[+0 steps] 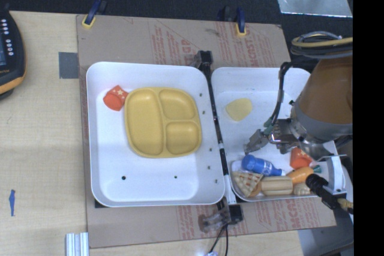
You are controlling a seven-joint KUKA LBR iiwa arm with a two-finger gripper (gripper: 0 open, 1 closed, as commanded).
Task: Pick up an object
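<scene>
In the left bin (102, 129), an orange-red toy (114, 98) sits beside the yellow divided plate (163, 122). Right bin (252, 78): pale yellow disc (239, 109), then the gripper (259, 139) hovering with jaws spread, nothing held, above a blue bottle (261, 165).

A brown cardboard sheet (174, 39) lies under both bins, pinned along its far edge by two blue-and-yellow clamps (91, 14). A grey tape patch (68, 65) sits just off the sheet's left edge on the wooden bench (39, 147), with a black handheld controller (9, 51) at the bench's left edge.
</scene>
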